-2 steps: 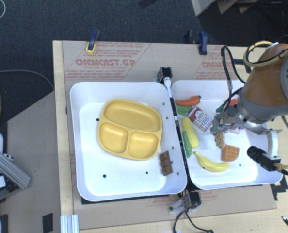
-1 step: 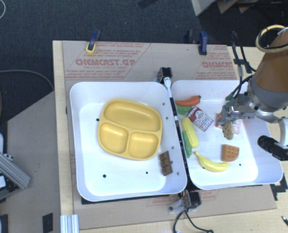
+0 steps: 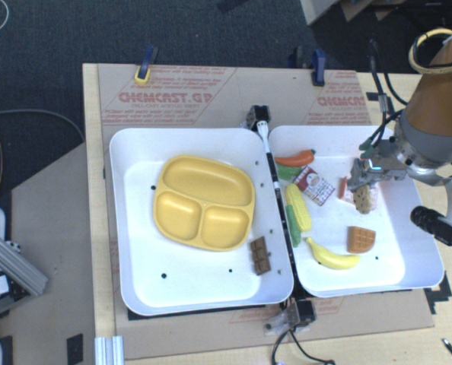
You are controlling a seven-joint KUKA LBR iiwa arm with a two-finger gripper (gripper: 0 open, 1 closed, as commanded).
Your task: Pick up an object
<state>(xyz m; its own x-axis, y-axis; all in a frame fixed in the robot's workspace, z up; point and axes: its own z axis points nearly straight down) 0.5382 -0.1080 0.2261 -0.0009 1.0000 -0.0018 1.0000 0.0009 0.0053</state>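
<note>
The end effector hung low at three o'clock in the right bin, over a small speckled object. Whether it gripped anything, I could not tell; the pick looked unfinished

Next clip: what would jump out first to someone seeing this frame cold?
The yellow divided plate fills the middle of the left bin, with a small chocolate bar by its lower right corner. In the right bin, the gripper hangs over a speckled object, while toy food, including a banana, corn cob and waffle, lies nearby.
</note>
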